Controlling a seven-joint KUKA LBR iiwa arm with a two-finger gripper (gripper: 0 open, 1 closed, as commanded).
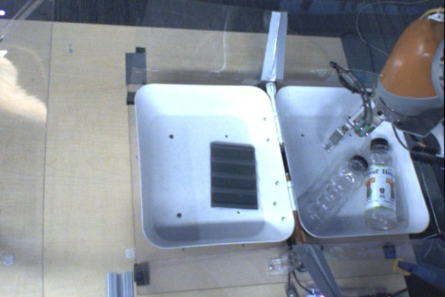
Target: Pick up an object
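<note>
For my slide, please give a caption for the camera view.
KUKA gripper poised above right bin holding two clear bottles; dark ribbed block in left bin.

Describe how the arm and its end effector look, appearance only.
The arm enters from the view's right as a rounded orange shell above a grey wrist section. Thin dark cables loop beside it over the right bin. The end effector is small and slender, silvery metal with dark parts and a small green spot near its base, tapering toward a pale tip.

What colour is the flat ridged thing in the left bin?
Dark grey to black, with parallel ridges, seen in the camera view.
</note>
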